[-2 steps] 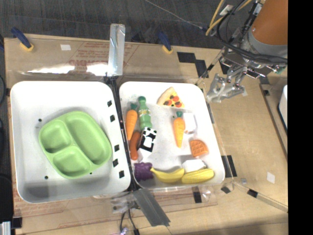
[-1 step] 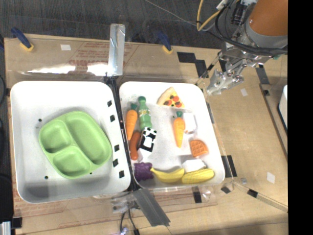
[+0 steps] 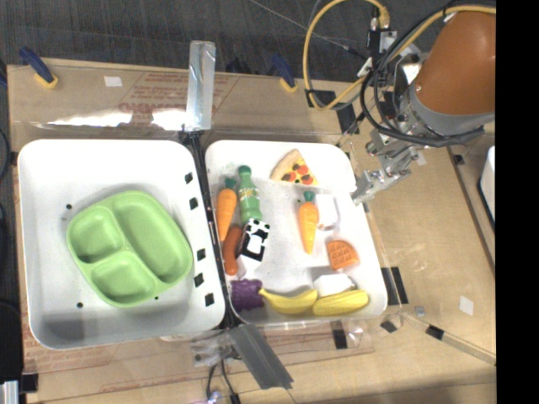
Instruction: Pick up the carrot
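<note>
Lying in right bin (image 3: 358,251) mid-area, carrot (image 3: 308,224) sits tip-down, green top up, just beside pizza slice (image 3: 294,169) & waffle (image 3: 342,253). Gripper (image 3: 379,178) hovers over bin's right rim, up-right of carrot, apart from it. No readable writing. Finger opening: can't tell; nothing seen held.

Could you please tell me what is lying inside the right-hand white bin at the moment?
The right bin holds a carrot, pizza slice, green bottle, banana, corn cob and other toy foods. Whatever lies beneath them is covered.
</note>
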Robot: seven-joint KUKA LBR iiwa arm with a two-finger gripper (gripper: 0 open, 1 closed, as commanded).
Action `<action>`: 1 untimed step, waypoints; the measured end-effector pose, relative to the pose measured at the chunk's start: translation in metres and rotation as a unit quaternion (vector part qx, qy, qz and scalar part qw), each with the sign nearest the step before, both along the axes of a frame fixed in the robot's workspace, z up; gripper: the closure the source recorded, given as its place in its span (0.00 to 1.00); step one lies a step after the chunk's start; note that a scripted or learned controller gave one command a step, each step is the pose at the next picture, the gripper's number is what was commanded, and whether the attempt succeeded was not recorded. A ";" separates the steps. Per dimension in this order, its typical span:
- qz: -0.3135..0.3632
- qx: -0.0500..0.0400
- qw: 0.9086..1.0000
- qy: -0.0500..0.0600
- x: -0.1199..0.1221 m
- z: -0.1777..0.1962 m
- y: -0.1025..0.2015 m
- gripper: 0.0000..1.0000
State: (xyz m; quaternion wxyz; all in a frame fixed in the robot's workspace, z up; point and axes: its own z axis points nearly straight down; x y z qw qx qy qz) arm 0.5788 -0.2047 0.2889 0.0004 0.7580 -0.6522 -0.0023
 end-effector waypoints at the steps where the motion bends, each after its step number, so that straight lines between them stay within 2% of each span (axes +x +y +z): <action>1: 0.153 0.000 0.988 -0.001 -0.016 -0.010 0.002 1.00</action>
